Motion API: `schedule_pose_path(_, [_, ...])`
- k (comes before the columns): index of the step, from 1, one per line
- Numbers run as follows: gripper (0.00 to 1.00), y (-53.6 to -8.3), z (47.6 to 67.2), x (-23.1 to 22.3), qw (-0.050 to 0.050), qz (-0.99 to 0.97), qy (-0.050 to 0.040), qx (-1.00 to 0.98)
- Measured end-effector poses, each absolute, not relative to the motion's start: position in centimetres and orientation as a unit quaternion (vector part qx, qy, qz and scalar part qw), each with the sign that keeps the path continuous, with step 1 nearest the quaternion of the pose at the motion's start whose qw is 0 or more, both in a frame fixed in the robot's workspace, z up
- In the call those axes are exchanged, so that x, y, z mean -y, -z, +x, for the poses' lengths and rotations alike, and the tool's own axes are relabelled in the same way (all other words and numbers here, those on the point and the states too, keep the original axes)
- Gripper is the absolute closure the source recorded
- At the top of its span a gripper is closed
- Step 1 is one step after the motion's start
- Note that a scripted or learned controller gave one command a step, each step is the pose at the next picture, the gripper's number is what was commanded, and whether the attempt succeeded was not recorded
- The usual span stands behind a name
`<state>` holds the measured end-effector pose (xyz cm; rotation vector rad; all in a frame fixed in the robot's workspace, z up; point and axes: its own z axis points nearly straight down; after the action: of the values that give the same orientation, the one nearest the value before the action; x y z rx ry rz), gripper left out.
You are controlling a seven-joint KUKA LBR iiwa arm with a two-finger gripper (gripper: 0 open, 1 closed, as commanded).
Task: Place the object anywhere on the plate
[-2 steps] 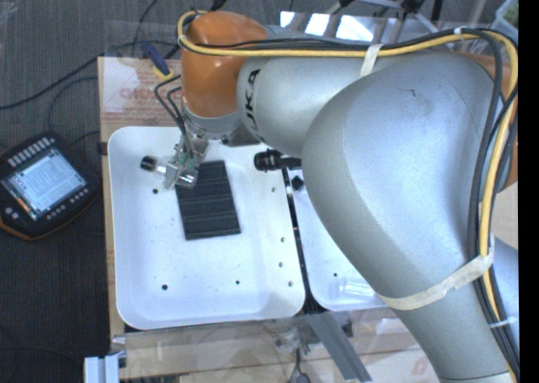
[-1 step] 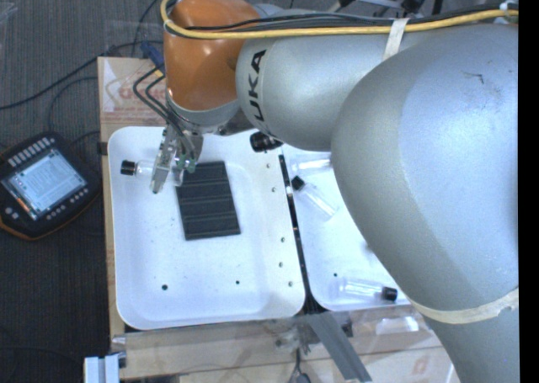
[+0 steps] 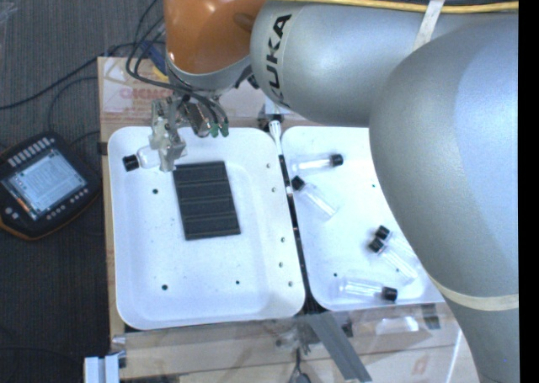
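Note:
A dark ribbed rectangular plate [image 3: 206, 200] lies flat in the left white bin [image 3: 143, 289], a little above its middle. A clear vial with a black cap [image 3: 135, 160] is near the bin's upper left corner, cap pointing left. My gripper [image 3: 168, 144] hangs under the orange wrist band, just above the plate's upper left corner. It stands right against the vial's clear end. I cannot make out whether the vial lies on the bin floor or is lifted.
The right bin [image 3: 337, 204] holds several clear vials with black caps, such as one near its top [image 3: 320, 162] and one at the bottom [image 3: 366, 289]. The big grey arm covers the upper right. A pendant [image 3: 42, 183] lies left of the bench.

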<state>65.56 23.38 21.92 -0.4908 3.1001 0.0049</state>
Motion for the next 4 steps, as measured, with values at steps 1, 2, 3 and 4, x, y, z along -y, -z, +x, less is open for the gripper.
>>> schedule_pose_path(1, [1.0,-22.8,65.6,-23.6,0.002,-0.156,-0.0057,-0.988])
schedule_pose_path(2, [1.0,-23.6,65.6,-23.8,0.003,-0.156,-0.0085,-0.988])
schedule_pose_path(3, [1.0,-21.0,56.6,-23.3,-0.001,-0.312,-0.0012,-0.95])
schedule_pose_path(4, [1.0,-20.5,64.0,-23.4,0.001,-0.453,-0.0018,-0.892])
